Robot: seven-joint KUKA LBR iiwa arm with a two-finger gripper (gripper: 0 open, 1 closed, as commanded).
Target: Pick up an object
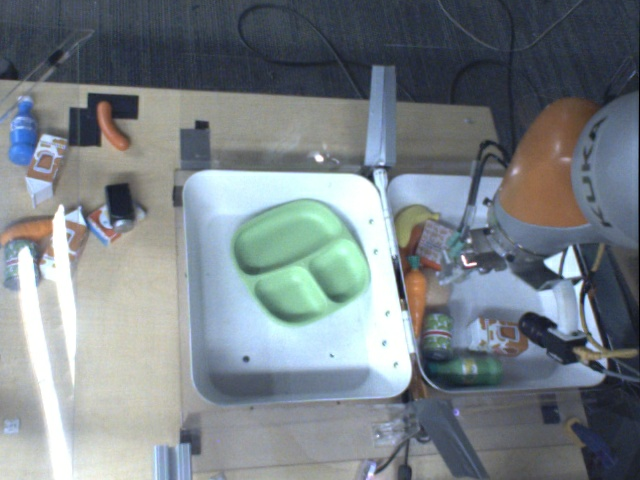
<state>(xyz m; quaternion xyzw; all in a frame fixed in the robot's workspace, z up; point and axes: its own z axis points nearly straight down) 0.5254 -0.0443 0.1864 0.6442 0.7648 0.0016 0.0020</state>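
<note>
end effector [462, 259]: state unclear | snack packet [432, 240]: touching, left | carrot [415, 298]: lower-left

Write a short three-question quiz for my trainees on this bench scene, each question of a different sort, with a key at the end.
1. True or false: the green divided tray lies in the left bin.
2. Multiple choice: the carrot in the right bin lies
A. against the bin's left wall
B. on the green tray
C. outside both bins on the bench
3. Fill in: the gripper is above the ____ bin.

Key:
1. True.
2. A.
3. Right; it sits near the carrot, the yellow item and a red-and-white packet. Whether it holds anything cannot be told.
</note>
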